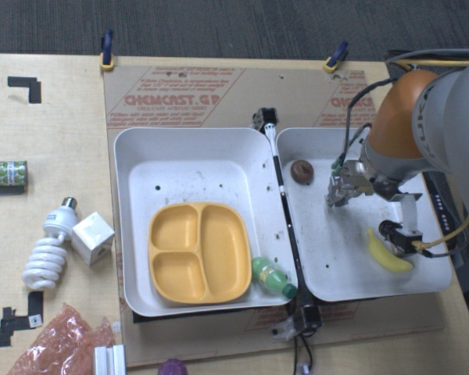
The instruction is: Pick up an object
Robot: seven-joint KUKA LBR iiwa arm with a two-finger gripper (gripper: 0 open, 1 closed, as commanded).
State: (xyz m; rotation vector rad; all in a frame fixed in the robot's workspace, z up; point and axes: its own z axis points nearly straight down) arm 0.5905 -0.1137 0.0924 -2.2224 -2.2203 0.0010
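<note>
Hovering gripper (338,197) in right bin (328,276), jaw state unclear; needing centring over brown object (302,171) or banana (388,255) before descending.

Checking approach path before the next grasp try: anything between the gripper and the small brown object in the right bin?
Nothing visible. The gripper hangs over bare bin floor in the right bin, with the brown object up-left of it across open floor. The banana lies off to the other side.

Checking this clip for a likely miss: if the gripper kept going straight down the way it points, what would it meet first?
Probably bare floor of the right bin. The gripper hangs between the brown round object and the banana, over neither, though depth is unclear.
</note>
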